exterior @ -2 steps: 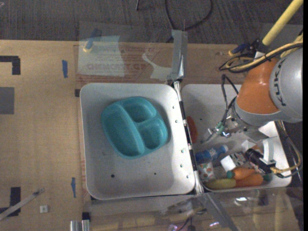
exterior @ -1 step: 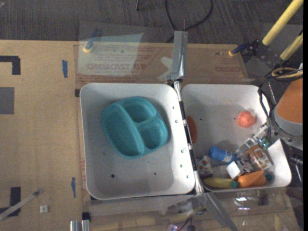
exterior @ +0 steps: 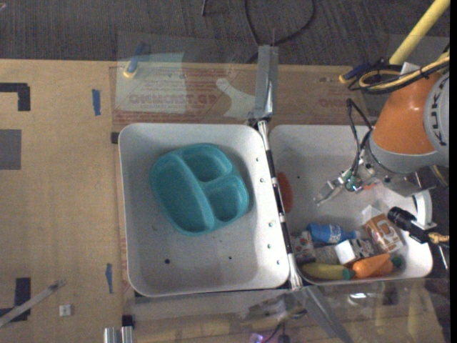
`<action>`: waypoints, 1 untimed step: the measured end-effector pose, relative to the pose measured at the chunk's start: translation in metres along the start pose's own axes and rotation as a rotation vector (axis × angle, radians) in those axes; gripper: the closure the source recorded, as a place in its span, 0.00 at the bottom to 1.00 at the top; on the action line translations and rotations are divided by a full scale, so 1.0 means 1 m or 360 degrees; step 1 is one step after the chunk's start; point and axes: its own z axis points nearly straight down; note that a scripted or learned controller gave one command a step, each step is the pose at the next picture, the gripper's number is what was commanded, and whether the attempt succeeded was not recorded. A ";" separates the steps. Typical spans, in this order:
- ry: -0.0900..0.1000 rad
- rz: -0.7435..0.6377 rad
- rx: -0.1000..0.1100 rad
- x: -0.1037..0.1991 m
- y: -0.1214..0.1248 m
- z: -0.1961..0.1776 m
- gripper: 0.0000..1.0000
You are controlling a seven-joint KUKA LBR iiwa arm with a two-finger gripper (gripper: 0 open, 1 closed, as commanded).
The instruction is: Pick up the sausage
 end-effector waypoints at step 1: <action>-0.0009 -0.0111 -0.0013 0.045 -0.038 0.027 0.00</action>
